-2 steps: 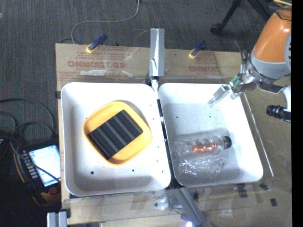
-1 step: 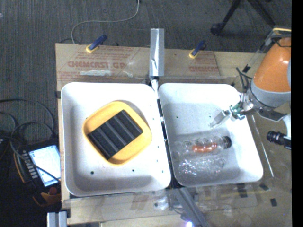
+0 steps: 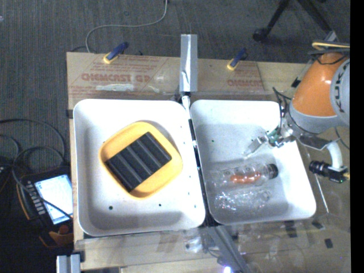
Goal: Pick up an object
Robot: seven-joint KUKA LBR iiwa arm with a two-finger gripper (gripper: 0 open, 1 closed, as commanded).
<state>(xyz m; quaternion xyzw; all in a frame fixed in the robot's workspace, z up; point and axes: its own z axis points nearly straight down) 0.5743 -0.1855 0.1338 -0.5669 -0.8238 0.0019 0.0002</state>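
Clear bottle lies below the gripper, apart.

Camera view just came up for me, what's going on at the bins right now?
The arm reaches in from the right, with its tool hovering over the right bin, just above a clear plastic bottle with something orange inside. A second clear, crinkly item lies below the bottle. Nothing is visibly between the tool's fingers, so no pick yet. The left bin holds a yellow tray with a black ribbed insert, untouched.
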